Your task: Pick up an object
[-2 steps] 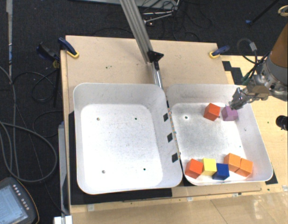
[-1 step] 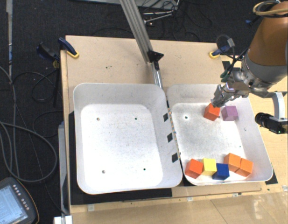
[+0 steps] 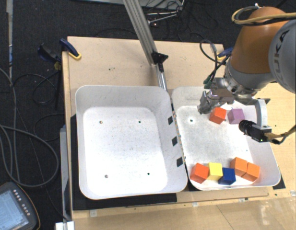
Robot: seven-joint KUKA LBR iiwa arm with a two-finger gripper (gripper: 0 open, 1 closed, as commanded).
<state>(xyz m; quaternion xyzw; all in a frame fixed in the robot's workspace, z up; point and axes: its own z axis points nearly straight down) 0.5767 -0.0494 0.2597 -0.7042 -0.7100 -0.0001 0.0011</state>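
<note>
Gripper (image 3: 205, 107) first: this grey metal claw hangs low over the far part of the right-hand bin, under the arm's broad orange band (image 3: 255, 42). From this slant I cannot tell whether it is spread or pressed together, and nothing can be seen pinched in it.

From the left edge, a grey handheld screen unit (image 3: 8, 209) lies on the dark floor among thin black cables. A blue and yellow clamp (image 3: 66, 49) grips the far left corner of the pale wooden bench top (image 3: 114, 56). Next comes the left shallow white plastic bin (image 3: 121, 138), its floor lightly speckled, with a few dark dots. A slim aluminium strut (image 3: 138, 23) slants down from the far side and ends at the seam where the two bins meet.

The right shallow white plastic bin (image 3: 219, 147) holds all the blocks. In its far part, an orange-red block (image 3: 218, 115) sits just beside the gripper, on its right; whether the two touch cannot be made out. A pale purple block (image 3: 236, 115) stands close to the right of that one.

Along the near rim runs a row of five, well apart from the gripper: an orange cube (image 3: 200, 172), a yellow cube (image 3: 215, 170) against it, a dark blue cube (image 3: 228, 176) slightly nearer the rim, and then a pair of lighter orange cubes (image 3: 246, 168) pressed together by the near right corner.
</note>
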